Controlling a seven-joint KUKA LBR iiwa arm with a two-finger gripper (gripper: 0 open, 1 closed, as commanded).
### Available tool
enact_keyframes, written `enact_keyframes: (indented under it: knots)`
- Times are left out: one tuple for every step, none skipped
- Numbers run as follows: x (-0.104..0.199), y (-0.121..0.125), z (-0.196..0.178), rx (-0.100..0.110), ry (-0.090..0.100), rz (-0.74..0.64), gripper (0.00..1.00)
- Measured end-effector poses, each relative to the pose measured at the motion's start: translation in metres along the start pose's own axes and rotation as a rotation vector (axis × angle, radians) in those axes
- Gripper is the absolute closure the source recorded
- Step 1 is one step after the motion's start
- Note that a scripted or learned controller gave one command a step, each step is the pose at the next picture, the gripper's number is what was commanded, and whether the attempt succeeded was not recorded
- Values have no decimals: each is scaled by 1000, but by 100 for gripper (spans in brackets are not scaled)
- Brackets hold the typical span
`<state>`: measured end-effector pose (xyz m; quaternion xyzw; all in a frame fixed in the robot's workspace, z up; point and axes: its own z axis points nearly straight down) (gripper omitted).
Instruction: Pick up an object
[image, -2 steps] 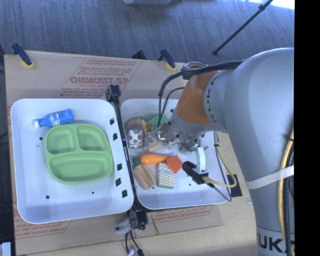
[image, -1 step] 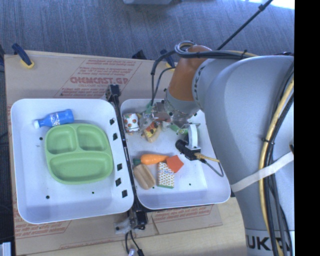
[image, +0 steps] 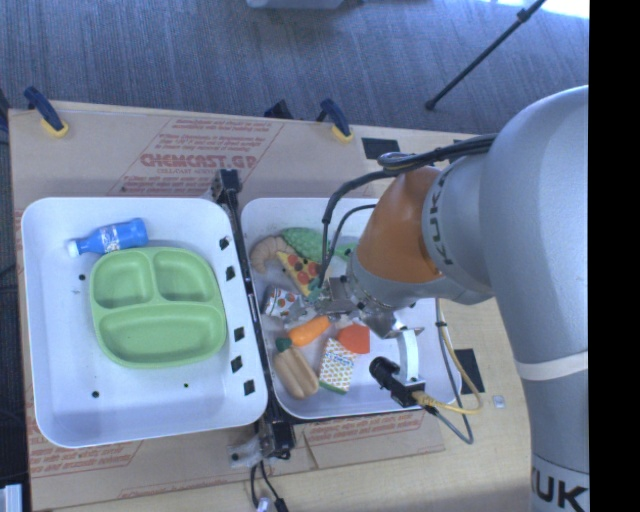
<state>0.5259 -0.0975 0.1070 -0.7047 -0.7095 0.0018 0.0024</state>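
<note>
Over on the left, the left bin (image: 40, 330) carried a green divided plate (image: 158, 305) lying flat, with a blue bottle (image: 108, 238) on its side just above the plate near the bin's far corner, and nothing there was being worked. Moving across the black clips on the shared wall, the right bin (image: 262, 218) was the busy one: a heap of toy food crowded its floor, a pizza slice (image: 296, 270) by a green leafy piece (image: 303, 241) at the top, an orange carrot (image: 309, 330) in the middle, a tan bread roll (image: 294, 372) at the near edge, a patterned wedge (image: 337, 366) beside it, and a red-orange piece (image: 354, 339) just to the right. The gripper (image: 345, 305) was low over that pile, right by the carrot and the red-orange piece, the orange-banded wrist blocking the view from above, so whether it was open or closed could not be told, and nothing could be seen held. It looked like the reach-and-descend step, the pick not yet made. The likely targets lay touching one another, so the next move called for closing on a single piece and lifting straight up without dragging its neighbours. Further right, the grey arm (image: 550, 250) loomed over the tabletop (image: 150, 150).
</note>
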Motion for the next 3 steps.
enact_keyframes:
  knots:
    - [6, -6, 14, -5, -1, 2, 0]
    - [6, -6, 5, -3, -1, -3, 100]
    - [9, -50, -105, -4, 0, 2, 100]
